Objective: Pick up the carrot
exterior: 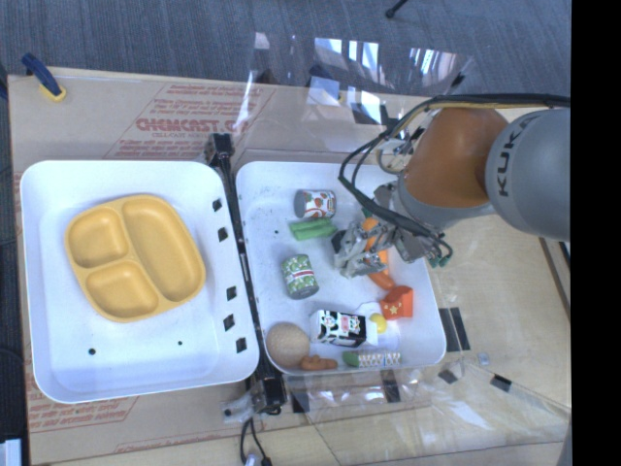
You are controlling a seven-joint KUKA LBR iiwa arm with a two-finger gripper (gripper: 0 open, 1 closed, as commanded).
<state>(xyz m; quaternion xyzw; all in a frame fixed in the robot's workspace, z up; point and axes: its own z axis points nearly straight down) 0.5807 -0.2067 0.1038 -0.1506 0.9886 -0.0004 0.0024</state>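
Just below jaws point(361, 250) | carrot point(381, 281), prob. not gripped

Grey arm point(529, 173) with an orange band point(448, 158), black cables point(364, 158) and white "KU" lettering point(505, 171).

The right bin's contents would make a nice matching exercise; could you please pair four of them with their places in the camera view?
Things:
1. Small orange carrot
2. Green-labelled can lying on its side
3. Black-and-white cow-patterned carton
4. Flat green piece

Places:
A. Middle of the right bin's floor
B. At the near wall, against the round beige ball
C. Just below the red-and-white can at the far end
D. Near end, right of the beige ball

Pairs: 1-B, 2-A, 3-D, 4-C
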